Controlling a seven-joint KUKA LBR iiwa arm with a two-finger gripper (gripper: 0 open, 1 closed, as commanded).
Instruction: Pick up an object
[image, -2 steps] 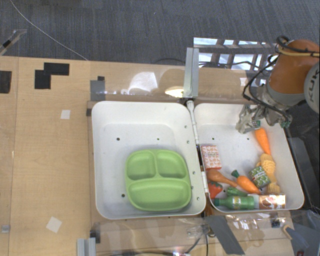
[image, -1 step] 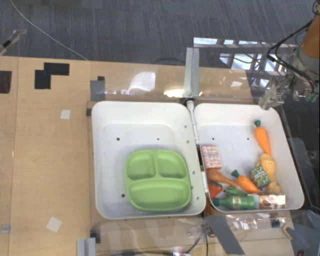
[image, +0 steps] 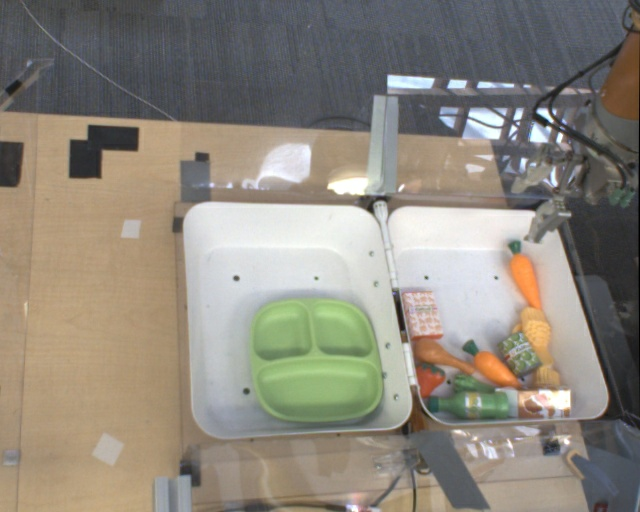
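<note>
You are looking down on a light wooden bench (image: 90, 330) that carries black rectangular marks near its far left corner and a few small pale squares of tape, with dark grey carpet (image: 250, 50) beyond its far edge. Two shallow white bins sit side by side: the left bin (image: 215, 250) holds a green compartment plate (image: 315, 358) lying flat toward its near side, and the right bin (image: 455, 255) holds the objects, crowded along its near and right walls. There you find an upright carrot (image: 524, 277) near the right wall, a small pink carton (image: 422, 314) beside the divider, a second carrot (image: 490, 366) and a green bottle (image: 470, 404) lying along the near wall. The gripper (image: 548, 218) hangs over the right bin's far right corner, above the upright carrot and apart from it; you cannot tell its state from here. A metal frame (image: 470, 100) stands behind the bins.
</note>
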